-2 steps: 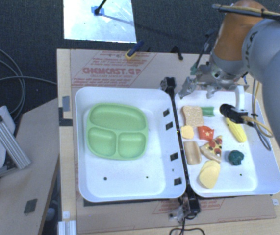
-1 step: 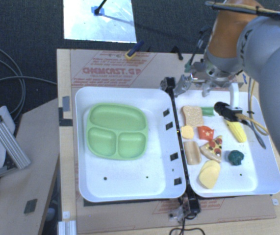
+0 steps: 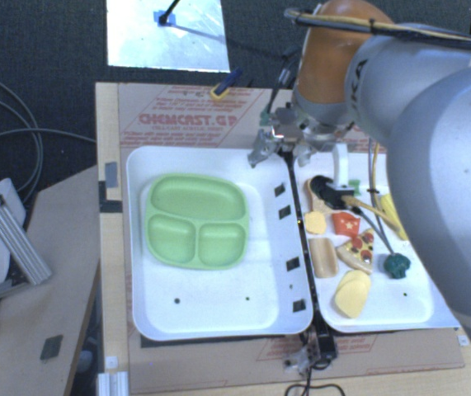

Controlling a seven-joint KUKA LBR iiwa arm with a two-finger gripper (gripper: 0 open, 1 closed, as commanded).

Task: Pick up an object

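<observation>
So from my seat, nearest the camera the right bin has the toy food piled at its 9 o'clock side: a yellow piece, a hot dog, a pizza slice and a green broccoli. Over at 9 o'clock from those, the left bin holds a green divided plate. Farthest back, the gripper hangs at 12 o'clock above the divider between the bins, fingers spread, nothing between them as far as I can see.
</observation>
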